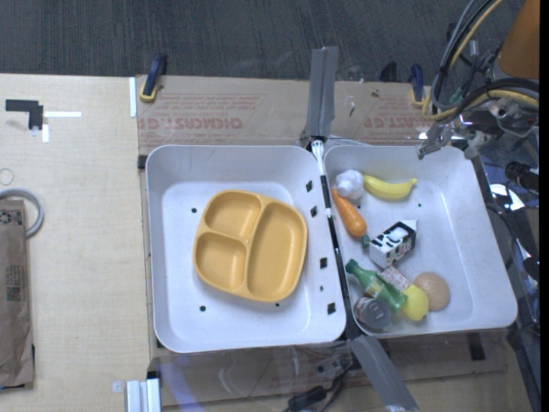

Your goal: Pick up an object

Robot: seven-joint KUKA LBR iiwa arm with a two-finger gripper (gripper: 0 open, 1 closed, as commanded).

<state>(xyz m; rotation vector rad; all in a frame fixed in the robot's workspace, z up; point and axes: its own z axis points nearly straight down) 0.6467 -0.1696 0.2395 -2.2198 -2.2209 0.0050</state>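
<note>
The right bin (480, 230) holds a yellow banana (390, 186), an orange carrot (350, 215), a small white bulb (348, 181), a black-and-white box (395, 241), a green bottle (376, 283), a yellow lemon (415, 304), a tan round object (435, 290) and a metal can (372, 313). My gripper (443, 137) hangs at the bin's far right corner, above and to the right of the banana, apart from every object. Cables and the orange-banded wrist (521, 33) rise behind it.
The left bin (171, 230) carries a yellow divided plate (250, 245) at its middle. A grey divider post (322, 93) stands between the bins at the back. A cardboard sheet (223, 110) lies behind them. A brown bag (13, 290) sits at the far left.
</note>
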